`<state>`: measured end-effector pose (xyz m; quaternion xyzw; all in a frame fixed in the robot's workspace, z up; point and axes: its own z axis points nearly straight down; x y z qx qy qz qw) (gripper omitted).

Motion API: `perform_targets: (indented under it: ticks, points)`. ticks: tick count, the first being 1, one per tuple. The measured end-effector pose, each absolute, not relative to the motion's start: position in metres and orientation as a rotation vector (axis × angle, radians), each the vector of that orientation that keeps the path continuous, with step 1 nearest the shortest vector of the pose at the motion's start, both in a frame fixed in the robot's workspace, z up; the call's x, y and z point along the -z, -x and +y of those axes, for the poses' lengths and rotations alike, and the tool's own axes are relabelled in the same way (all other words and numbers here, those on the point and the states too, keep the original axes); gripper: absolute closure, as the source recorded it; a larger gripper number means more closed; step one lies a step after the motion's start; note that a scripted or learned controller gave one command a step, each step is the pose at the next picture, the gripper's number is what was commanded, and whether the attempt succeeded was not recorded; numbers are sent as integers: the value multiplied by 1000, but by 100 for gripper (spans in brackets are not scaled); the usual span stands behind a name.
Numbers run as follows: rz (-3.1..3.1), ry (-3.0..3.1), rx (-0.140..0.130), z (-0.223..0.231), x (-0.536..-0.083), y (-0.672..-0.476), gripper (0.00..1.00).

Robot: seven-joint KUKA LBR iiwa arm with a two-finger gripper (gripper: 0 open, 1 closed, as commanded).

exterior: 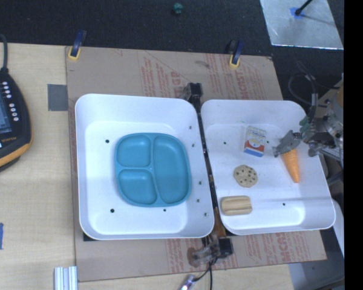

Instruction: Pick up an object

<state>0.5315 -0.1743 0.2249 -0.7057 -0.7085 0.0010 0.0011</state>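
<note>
My gripper point(296, 150) reaches in over the right side of the right bin point(314, 216). It is open, with its dark fingers point(285, 144) spread apart. An orange carrot point(292, 168) lies on the bin floor, its upper end right beneath the gap between the fingers and its tip pointing toward the front. Nothing is gripped. A round cookie point(245, 175) lies mid-bin. A tan bread roll point(236, 205) sits near the front left. A small white and blue carton point(255, 141) stands toward the back.
The left bin point(91, 216) holds a blue divided plate point(152, 169). A teach pendant point(3, 122) rests at the bench's left edge. Blue clamps point(77, 43) pin the cardboard sheet at the back.
</note>
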Motion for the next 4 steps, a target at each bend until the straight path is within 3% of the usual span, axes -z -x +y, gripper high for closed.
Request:
perform_targets:
  ticks: [1,2,3,4]
  points:
    - [-2224,2214,-7,-212,-91,-567,0]
    - [-2226,2213,-9,-213,-102,-567,100]
    - [-2225,2215,-4,-174,-132,-484,100]
    - [-2225,2215,-2,-116,-186,-535,100]
